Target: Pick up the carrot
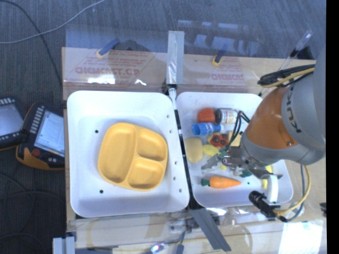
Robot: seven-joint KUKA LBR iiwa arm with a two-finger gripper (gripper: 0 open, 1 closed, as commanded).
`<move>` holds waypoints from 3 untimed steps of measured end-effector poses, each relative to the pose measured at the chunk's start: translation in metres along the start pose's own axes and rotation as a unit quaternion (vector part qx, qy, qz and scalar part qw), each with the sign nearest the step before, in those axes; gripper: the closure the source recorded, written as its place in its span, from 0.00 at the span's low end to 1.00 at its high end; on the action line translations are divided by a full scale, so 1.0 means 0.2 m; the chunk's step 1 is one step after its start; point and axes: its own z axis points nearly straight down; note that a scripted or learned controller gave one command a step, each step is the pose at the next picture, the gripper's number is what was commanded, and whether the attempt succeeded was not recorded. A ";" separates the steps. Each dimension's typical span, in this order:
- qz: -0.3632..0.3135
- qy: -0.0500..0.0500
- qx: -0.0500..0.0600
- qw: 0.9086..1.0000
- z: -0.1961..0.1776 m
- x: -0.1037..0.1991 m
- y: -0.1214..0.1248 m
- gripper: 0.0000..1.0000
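Carrot (224, 182) lies flat in your right bin (286, 187), just below the gripper (229, 159); you can't tell how wide that pincer stands.

Not much here can be read. Pale red lettering runs across the clear sheet (114, 67) behind the left bin, upside down from this side and too washed out to make out a word. A shorter strip of the same faded red print (228, 77) sits behind the right bin, equally unreadable. On the arm's orange band (275, 123), dark capitals curve around the edge, showing what looks like "KU". The handheld pendant's screen (50, 132) is lit, its contents too small to read.
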 end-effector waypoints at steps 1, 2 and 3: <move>-0.037 0.000 -0.003 0.999 0.13 -0.01 0.01 0.00; -0.079 0.000 0.000 0.997 -0.06 -0.08 0.01 0.00; -0.079 -0.001 0.000 0.997 0.11 -0.13 0.01 0.00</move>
